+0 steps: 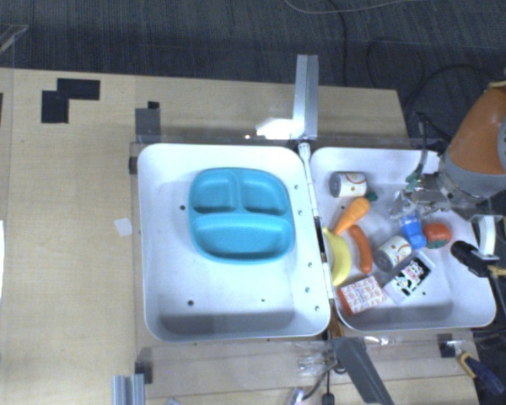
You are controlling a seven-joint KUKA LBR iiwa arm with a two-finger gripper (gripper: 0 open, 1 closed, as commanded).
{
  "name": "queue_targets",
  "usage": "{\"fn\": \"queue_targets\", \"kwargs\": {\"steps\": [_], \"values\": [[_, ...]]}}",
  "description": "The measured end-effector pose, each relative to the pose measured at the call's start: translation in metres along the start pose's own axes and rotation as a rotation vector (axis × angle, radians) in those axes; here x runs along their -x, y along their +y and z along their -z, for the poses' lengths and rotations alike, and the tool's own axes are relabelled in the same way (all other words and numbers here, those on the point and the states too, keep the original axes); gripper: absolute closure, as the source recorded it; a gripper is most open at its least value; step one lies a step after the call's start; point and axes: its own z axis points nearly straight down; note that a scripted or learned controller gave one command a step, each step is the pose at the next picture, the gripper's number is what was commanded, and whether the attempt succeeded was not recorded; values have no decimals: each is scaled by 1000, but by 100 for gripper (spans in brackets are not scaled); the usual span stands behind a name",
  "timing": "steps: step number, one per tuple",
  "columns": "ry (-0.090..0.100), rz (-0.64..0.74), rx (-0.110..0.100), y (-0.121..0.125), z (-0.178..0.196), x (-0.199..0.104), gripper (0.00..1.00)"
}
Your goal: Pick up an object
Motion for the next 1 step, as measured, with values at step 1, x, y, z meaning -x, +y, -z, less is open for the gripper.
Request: {"fn": "queue_targets", "kwargs": {"steps": [1], "values": [[2, 153, -23, 71, -16, 9, 100]]}}
